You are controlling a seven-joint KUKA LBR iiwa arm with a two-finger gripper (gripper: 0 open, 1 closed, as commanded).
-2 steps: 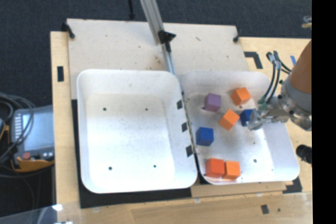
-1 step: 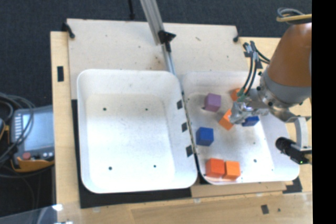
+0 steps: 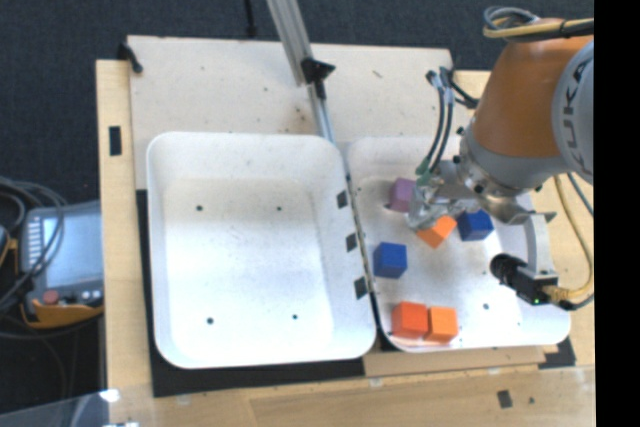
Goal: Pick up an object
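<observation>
My gripper [image 3: 432,210] hangs over the upper middle of the right bin [image 3: 460,340], its metal fingers pointing down between a purple block [image 3: 402,194] on its left and an orange block [image 3: 436,232] just below it. A blue block [image 3: 475,225] lies right of the orange one, partly under the wrist. Another blue block [image 3: 390,260] sits nearer the bin's left wall. Two orange blocks [image 3: 423,320] lie side by side at the bin's front edge. Nothing can be seen held in the gripper.
The left bin [image 3: 180,165] lies beside the right one, with a raised divider [image 3: 352,235] between them. A slanted metal rail [image 3: 285,10] comes down from the top to the bins' back edge. The arm's grey and orange body covers the right bin's back right corner.
</observation>
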